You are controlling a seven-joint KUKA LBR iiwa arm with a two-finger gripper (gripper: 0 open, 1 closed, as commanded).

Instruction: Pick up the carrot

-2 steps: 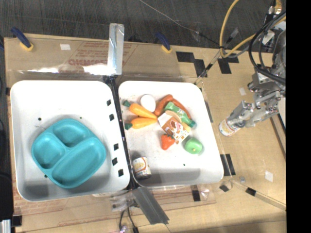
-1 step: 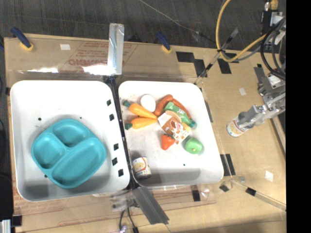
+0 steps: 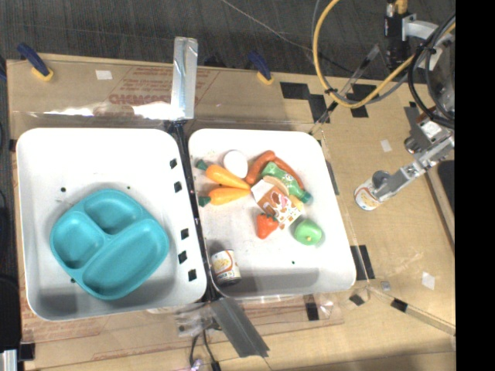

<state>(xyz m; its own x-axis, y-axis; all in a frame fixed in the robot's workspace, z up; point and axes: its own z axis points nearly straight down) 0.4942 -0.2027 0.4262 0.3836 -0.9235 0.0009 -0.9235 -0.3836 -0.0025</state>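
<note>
Two orange carrots with green stem ends lie in the right bin (image 3: pixel 329 265), near its left wall. The upper carrot (image 3: pixel 225 177) points toward the white egg (image 3: pixel 235 161). The lower carrot (image 3: pixel 227 195) lies just under it and touches it. The grey arm reaches in at the right edge, and its gripper (image 3: pixel 371 194) hangs over the bare bench to the right of the right bin, well away from both carrots. Nothing is between it and the carrots except the bin's right wall.
The right bin also holds a red sausage (image 3: pixel 261 163), a green packet (image 3: pixel 288 179), a small printed carton (image 3: pixel 278 204), a strawberry (image 3: pixel 267 225), a green apple (image 3: pixel 308 232) and a small can (image 3: pixel 224 266). A teal divided plate (image 3: pixel 108 242) lies in the left bin. A yellow cable (image 3: pixel 340 22) loops at the back right.
</note>
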